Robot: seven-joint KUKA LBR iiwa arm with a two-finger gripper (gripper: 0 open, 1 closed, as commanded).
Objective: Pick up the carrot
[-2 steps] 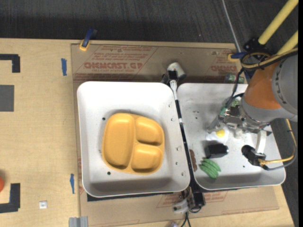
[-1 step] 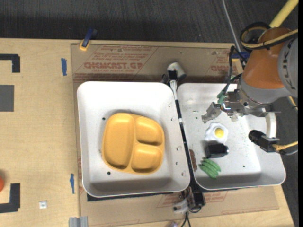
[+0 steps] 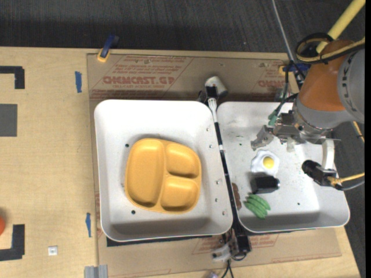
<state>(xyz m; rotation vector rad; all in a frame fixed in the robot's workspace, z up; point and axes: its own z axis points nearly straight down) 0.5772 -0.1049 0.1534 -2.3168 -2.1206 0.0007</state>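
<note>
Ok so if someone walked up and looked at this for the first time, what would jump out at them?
The big yellow divided tray sits in the middle of the left bin. Next, the arm's orange band at the right, with the gripper hovering over the right bin. Below it lie a small fried egg toy, a black item and a green piece.

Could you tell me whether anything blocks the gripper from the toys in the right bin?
Nothing visible does. The gripper hangs above the right bin, near the fried egg; black block and green pod lie beyond. None is clearly a carrot.
</note>
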